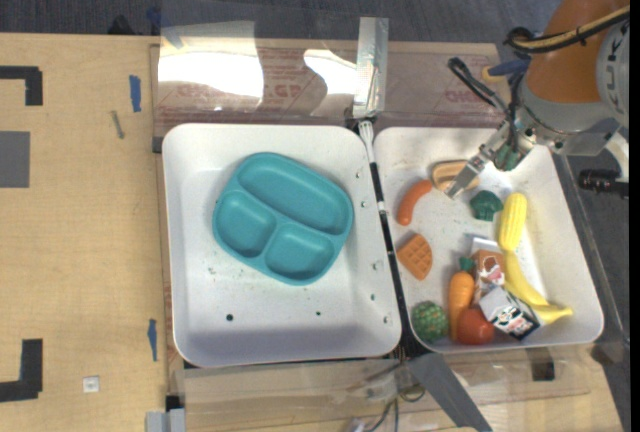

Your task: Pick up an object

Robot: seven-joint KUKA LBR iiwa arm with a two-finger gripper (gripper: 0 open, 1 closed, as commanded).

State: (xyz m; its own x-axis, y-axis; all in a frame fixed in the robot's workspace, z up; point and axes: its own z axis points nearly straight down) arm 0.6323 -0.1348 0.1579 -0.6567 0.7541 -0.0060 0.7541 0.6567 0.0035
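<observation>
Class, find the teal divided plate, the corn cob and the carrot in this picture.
teal divided plate (283, 216): camera view, central ridge.
corn cob (513, 221): camera view, mid-cob.
carrot (460, 291): camera view, orange body.

One fixed camera is looking down at a slant from above the desk, taking in both white bins from moderately near.

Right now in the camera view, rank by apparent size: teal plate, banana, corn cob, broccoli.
1. teal plate, by far the largest
2. banana
3. corn cob
4. broccoli

The corn cob and broccoli are close; the cob is longer, the broccoli rounder.
</observation>
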